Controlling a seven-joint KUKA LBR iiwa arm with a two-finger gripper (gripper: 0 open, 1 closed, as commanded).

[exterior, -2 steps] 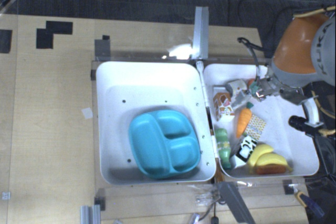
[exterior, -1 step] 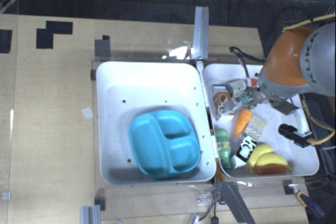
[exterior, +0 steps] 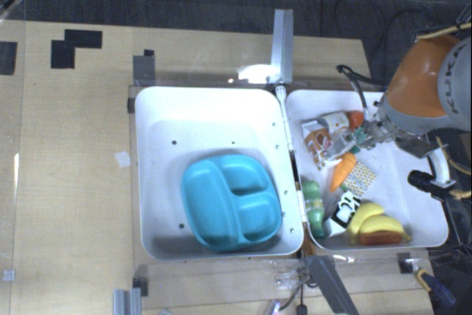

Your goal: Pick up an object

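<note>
arm [exterior: 435,85]: cut off by right edge of frame | gripper [exterior: 363,135]: small and cluttered at mid-right, finger state unreadable | snack packet [exterior: 322,138]: partly covered by the gripper, print too small to read | black-and-white item [exterior: 344,209]: lower right, half hidden under banana [exterior: 372,215], lettering unclear | green item [exterior: 313,201]: blurred, kind unclear

The scene is evenly and brightly lit from above. A sharp glare spot sits on the desk [exterior: 88,158] just behind the left bin [exterior: 158,114], near the upright metal post [exterior: 283,44]. The blue tray [exterior: 230,200] throws a soft shadow forward and left onto the bin floor. The white bins read slightly washed out. Focus is moderate; small items in the right bin [exterior: 413,210] look soft and grainy. The dark floor at the top stays dim.
</note>
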